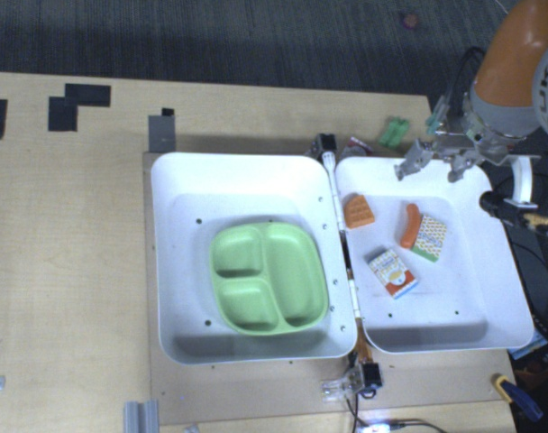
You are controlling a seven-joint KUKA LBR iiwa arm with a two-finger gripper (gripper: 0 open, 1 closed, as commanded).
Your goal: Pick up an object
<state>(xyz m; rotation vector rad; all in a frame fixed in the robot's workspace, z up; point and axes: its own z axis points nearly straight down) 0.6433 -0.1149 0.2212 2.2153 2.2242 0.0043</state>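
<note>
The right bin [463, 323] holds several small objects: an orange block [359, 211] at its upper left, an orange carrot-like stick [409, 225], a green-patterned card box [430, 238] touching the stick, and a small white and orange carton [392, 271]. My gripper [433, 163] hangs over the bin's far edge, above and behind these objects. Its two fingers are spread apart with nothing between them.
A green divided plate [267, 276] lies in the left bin [179, 242]. A green item [394, 133] rests on the bench behind the right bin. Black markers sit on the bench at far left. Cables run along the right side.
</note>
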